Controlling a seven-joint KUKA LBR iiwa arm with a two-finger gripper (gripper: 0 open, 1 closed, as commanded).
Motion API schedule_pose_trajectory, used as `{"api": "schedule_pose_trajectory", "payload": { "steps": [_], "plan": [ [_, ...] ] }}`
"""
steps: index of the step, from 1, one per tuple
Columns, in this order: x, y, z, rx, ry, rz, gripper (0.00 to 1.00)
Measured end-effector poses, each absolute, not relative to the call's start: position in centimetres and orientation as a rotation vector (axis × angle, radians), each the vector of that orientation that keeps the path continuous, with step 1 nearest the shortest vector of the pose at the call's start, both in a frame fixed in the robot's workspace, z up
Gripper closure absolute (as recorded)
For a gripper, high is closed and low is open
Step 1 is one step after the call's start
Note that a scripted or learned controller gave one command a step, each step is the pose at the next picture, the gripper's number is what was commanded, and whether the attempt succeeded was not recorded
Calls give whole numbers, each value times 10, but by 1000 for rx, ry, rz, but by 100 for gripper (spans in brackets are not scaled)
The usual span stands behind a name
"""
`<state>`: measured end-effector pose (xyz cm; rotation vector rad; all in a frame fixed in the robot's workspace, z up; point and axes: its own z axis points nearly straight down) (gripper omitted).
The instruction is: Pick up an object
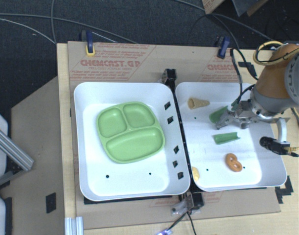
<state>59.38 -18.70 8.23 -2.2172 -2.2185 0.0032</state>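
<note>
Bench front: brown board bench [125,207] carries two shallow white bins side by side, so that pick items stay contained within the arm's reach.
Yellow piece: small yellow rounded piece [195,172] lies at the near left corner of the right white bin [271,177].
Pretzel: brown pretzel-shaped toy [233,162] lies flat in the near part of the right bin, apart from the other items.
Green strip: flat green strip-shaped piece [225,138] lies mid-bin, just below the hand.
Left bin: left white bin [90,165] holds a light green three-compartment plastic plate [130,131], lying flat.
Hand: grey two-finger hand [232,118] sits low in the right bin beside a dark green leaf-shaped piece [218,115], probably the grasp target; finger spacing cannot be determined, and no grasp is confirmed.
Cone: tan cone-shaped toy [198,102] lies near the far edge.
</note>
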Motion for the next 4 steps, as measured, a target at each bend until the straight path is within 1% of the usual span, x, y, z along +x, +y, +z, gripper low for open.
{"api": "schedule_pose_trajectory", "payload": {
  "steps": [1,2,3,4],
  "plan": [
    [595,-187,97,-2221,-2221,-2,100],
    [598,-183,160,-2224,-2227,-5,100],
    [600,-183,215,-2224,-2226,-5,100],
    [590,-131,209,-2216,-2222,1,100]
  ]
}}
